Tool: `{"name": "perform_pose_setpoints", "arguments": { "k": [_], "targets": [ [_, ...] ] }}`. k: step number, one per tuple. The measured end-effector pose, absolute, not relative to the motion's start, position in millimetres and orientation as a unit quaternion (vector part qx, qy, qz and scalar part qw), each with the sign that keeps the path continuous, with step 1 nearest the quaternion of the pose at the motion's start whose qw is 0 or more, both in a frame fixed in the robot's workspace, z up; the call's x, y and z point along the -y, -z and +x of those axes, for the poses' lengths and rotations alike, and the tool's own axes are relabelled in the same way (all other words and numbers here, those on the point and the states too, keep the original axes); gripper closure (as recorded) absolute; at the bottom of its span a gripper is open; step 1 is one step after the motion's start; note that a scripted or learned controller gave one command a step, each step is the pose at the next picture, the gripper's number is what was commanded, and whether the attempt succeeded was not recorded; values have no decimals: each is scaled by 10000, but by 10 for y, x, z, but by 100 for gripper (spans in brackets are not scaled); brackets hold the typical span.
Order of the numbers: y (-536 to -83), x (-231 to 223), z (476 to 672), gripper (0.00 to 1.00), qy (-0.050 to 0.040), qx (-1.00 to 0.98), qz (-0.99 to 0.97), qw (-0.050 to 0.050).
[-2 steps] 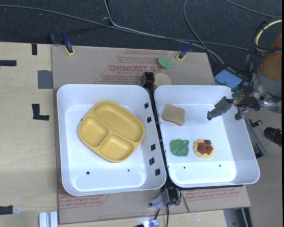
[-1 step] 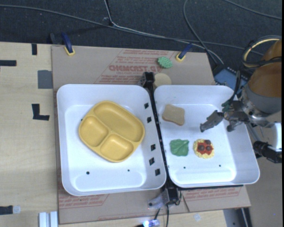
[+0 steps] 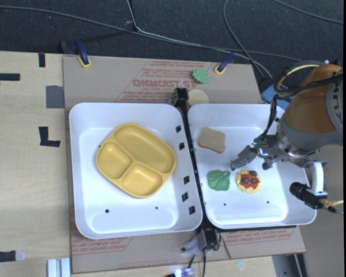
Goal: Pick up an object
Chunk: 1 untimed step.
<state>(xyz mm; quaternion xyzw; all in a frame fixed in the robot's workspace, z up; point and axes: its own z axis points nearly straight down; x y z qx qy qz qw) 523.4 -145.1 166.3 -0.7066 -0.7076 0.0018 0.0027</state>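
Observation:
The right bin [image 3: 277,212] holds three toy foods. A tan bread slice [image 3: 211,139] lies toward its back left, a green leaf [image 3: 218,180] sits at the front left, and a yellow round piece with red dots [image 3: 248,182] rests just right of the leaf. My gripper [image 3: 251,164] hangs over the middle of this bin, just behind the yellow piece. It is open, one finger [image 3: 237,163] pointing left toward the leaf, and nothing lies between the fingers.
The left bin [image 3: 86,212] carries a yellow divided plate [image 3: 136,159]. A green dotted disc [image 3: 200,75] lies on the cardboard behind the bins. The arm's grey and orange body [image 3: 311,114] covers the right bin's far right side.

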Motion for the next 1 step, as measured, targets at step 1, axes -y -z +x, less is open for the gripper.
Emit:
{"name": "perform_pose_setpoints", "arguments": {
  "k": [1],
  "targets": [
    [-1090,1478,5128,0,-19,7071,-7071,26]
  ]
}}
